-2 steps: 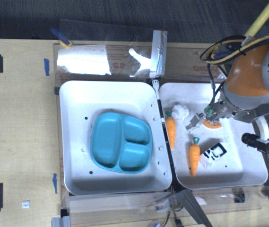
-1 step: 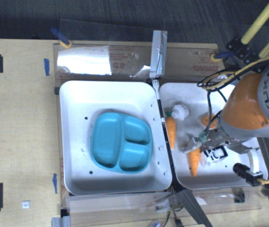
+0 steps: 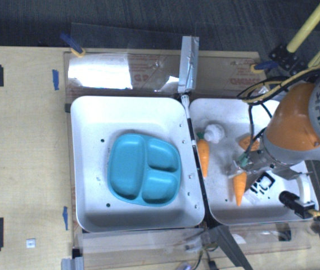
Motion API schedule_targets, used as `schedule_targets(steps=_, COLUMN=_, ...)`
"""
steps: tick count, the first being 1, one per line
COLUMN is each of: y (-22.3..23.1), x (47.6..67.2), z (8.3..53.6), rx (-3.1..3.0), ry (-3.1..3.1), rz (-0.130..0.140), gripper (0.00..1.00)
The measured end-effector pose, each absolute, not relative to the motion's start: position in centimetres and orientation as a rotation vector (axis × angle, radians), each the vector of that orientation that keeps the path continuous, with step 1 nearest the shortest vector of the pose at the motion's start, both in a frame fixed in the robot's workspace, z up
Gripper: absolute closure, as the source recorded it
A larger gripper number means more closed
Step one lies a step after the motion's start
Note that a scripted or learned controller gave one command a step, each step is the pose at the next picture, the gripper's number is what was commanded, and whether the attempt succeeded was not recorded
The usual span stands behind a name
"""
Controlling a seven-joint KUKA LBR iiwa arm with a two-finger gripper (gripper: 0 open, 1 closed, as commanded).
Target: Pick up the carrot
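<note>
Two carrots lie in the right bin (image 3: 221, 210). One carrot (image 3: 203, 156) rests along the bin's left wall, pointing toward the front. A second carrot (image 3: 239, 188) lies near the bin's middle, its thick end just under my gripper (image 3: 246, 163) and its tip toward the front. My gripper hangs low over the right bin, directly above that second carrot's top, and the wrist with its orange band (image 3: 294, 125) hides much of it. Another orange piece (image 3: 248, 143) peeks out beside the wrist.
The left bin (image 3: 86, 122) holds a blue divided plate (image 3: 144, 169). A small white object (image 3: 213, 133) sits near the back left of the right bin. A black-and-white tag (image 3: 262, 184) lies under the arm. Cables and a yellow pole run at the upper right.
</note>
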State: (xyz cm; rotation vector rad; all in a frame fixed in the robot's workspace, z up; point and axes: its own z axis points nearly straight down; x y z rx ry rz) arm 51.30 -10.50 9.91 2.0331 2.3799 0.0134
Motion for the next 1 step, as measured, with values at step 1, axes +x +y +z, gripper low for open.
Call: schedule_targets(steps=1, y=-2.41, x=58.54, z=18.65, rx=1.723, ry=2.621, rz=0.007, gripper=1.0)
